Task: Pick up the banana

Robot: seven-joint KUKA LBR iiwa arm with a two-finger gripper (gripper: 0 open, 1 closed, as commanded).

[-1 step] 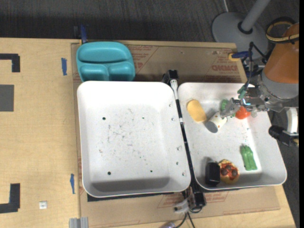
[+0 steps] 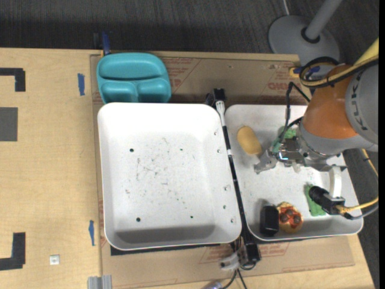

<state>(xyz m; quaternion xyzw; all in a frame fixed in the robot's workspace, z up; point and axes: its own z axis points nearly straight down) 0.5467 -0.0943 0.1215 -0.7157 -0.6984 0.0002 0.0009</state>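
**Presently: gripper low in the right bin, banana lying free beside it**

The bench (image 2: 48, 179) is a tan board surface with black tape marks along its left side and short blue tape strips near the bins. The left bin (image 2: 162, 170) is the bigger of the two in view. It is white and shallow, with fine dark scuffs and a few small dark dots on its floor. The arm (image 2: 337, 110) reaches in from the right, and its orange band sits over the upper right part of the right bin (image 2: 252, 188), with grey housing beyond and cables looping around it. The right bin touches the left bin along a shared dark seam.

A teal divided tray (image 2: 133, 77) rests on the bench just behind the left bin's far edge.

The gripper (image 2: 266, 161) hangs low over the middle of the right bin, pointing toward the seam. Its state cannot be told from this angle: the grey metal parts overlap, and nothing is seen held in it.

The banana (image 2: 248, 140) shows as a short, yellow-tan piece on the bin floor in the far left part of the right bin. It is just beside the gripper on the far side, and I cannot tell whether the two touch.

Other contents of the right bin:
- A black block (image 2: 269, 220) lies near the front edge.
- An orange-red item (image 2: 290, 217) lies against the black block's right side.
- A green item (image 2: 314, 202) lies toward the front right, partly under a black cable end.
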